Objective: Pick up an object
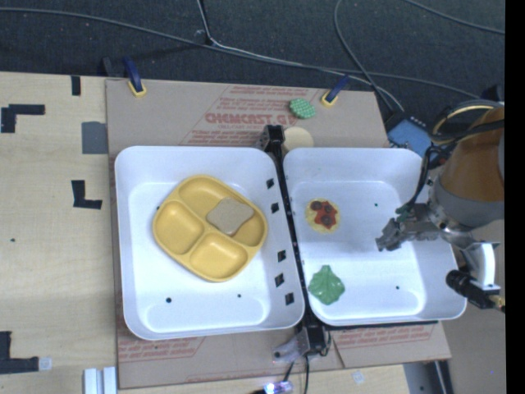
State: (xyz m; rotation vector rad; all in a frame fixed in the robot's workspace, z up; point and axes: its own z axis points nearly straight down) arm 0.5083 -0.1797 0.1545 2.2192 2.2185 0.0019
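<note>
In the right bin (361, 167) lie a small round pizza-like piece (323, 215) with red topping and, nearer the front, a green leafy piece (326, 286). The left bin (139, 171) holds a yellow divided plate (210, 227) with a tan bread slice (230, 215) in one compartment. My gripper (390, 238) hangs over the right side of the right bin, well to the right of the pizza piece and up-right of the green piece. I see nothing between its dark fingers.
A small green object (301, 107) and a pale disc (299, 136) lie on the cardboard behind the bins. Cables run across the dark floor at the back. The grey arm with its orange band (476, 167) stands over the right bin's right edge.
</note>
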